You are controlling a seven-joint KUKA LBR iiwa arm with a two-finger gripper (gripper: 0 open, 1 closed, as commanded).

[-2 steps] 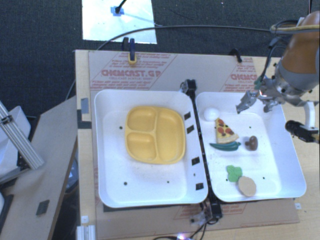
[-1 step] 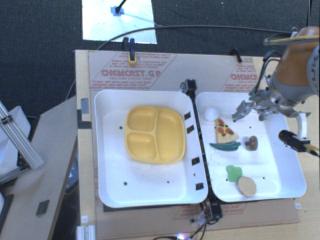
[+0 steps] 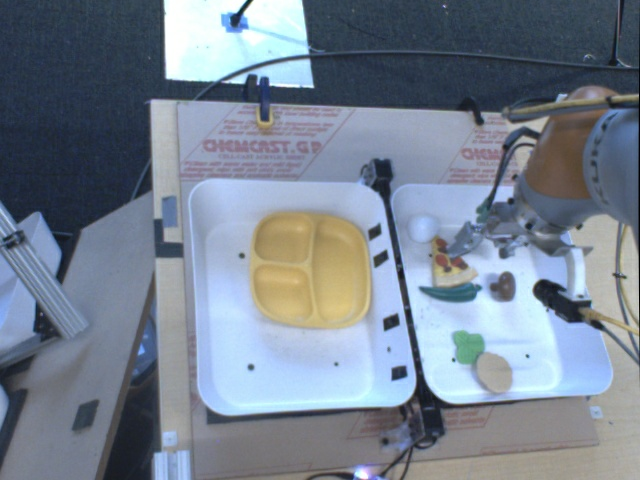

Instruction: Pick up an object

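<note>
The gripper (image 3: 466,238) hangs low inside the right bin (image 3: 590,368), its fingers spread apart with nothing between them, just above and touching-close to the pizza slice (image 3: 449,263). Below the slice lies a green pepper (image 3: 449,291), a brown lump (image 3: 503,286) beside it. A white ball (image 3: 423,228) sits left of the gripper. The left bin (image 3: 215,368) holds a yellow divided plate (image 3: 310,269).

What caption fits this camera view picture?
Gripper hovers above pizza slice in right bin; yellow plate in left.
</note>
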